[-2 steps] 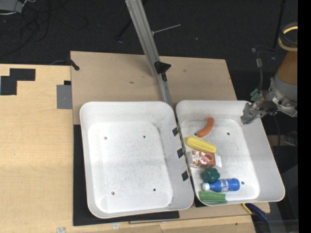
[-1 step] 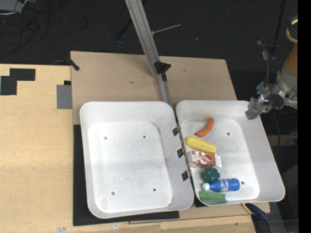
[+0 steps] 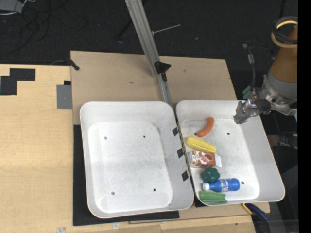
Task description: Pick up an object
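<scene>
End effector (image 3: 242, 111) above right bin's (image 3: 252, 144) far edge, apart from sausage (image 3: 206, 126), corn (image 3: 200, 144), bottle (image 3: 222, 185).

**Obscured and Indeterminate Items**

The gripper (image 3: 241, 113) is small and dark over the right bin's (image 3: 252, 144) far edge; its finger spacing cannot be resolved. The arm (image 3: 284, 76) is cut off by the picture's right edge. The printing on the red and white packet (image 3: 202, 158) is too small to read. The dark green object (image 3: 211, 174) near the bin's left edge cannot be identified. The blue bottle (image 3: 222, 185) partly covers the green item (image 3: 212, 197) at the near edge.
</scene>
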`<state>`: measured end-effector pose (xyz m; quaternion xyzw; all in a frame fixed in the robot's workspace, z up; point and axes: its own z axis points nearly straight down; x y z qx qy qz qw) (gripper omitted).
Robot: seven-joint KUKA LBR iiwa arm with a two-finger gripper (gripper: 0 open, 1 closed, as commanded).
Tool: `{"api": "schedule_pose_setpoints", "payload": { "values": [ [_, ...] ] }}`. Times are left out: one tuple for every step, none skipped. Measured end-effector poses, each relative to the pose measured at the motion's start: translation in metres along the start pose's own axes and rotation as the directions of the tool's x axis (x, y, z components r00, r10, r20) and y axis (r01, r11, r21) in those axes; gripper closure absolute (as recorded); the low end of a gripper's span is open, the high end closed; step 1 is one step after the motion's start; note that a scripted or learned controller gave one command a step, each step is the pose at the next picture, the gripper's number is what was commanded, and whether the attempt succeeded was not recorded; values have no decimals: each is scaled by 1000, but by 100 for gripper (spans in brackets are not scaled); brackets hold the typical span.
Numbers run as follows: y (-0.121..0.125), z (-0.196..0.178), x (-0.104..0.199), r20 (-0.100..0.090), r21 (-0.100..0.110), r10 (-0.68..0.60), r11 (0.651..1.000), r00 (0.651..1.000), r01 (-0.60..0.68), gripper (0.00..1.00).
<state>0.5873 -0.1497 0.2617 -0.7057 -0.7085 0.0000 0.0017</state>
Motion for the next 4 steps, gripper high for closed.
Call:
{"api": "schedule_pose_setpoints", "payload": {
  "values": [
    [-3, 6, 43, 0, 2, 0, 1000, 1000, 0, 100],
    [-21, 15, 99, -1, 3, 0, 1000, 1000, 0, 100],
    [-36, 28, 151, 0, 4, 0, 1000, 1000, 0, 100],
    [-38, 34, 214, 0, 4, -1, 1000, 1000, 1, 100]
  ]
}}
